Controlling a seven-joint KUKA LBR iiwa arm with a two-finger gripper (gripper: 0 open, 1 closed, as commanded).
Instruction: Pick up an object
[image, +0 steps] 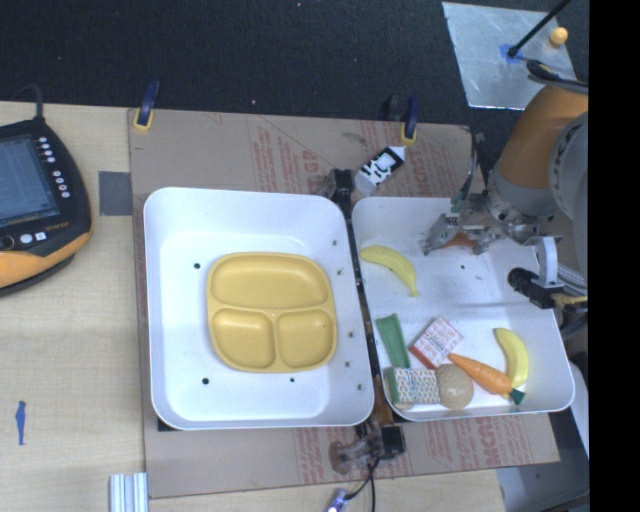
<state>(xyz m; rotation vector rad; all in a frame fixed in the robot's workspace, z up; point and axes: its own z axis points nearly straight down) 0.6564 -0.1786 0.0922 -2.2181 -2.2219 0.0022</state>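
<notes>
Wooden bench (70, 340) with brown cardboard (250, 150) clamped under two white bins, dark carpet behind, a teach pendant (30, 200) far left. Left bin (170, 380) holds a yellow divided tray (272, 310). Gripper (462, 236), fingers spread, pinching nothing, hovers over the right bin's (560, 395) far end; nearest banana (391, 266) lies just left.

We cannot tell how the pincer (458, 236) stands; it is blurred and small. The handheld screen (35, 205) is cut off at the left edge.
</notes>
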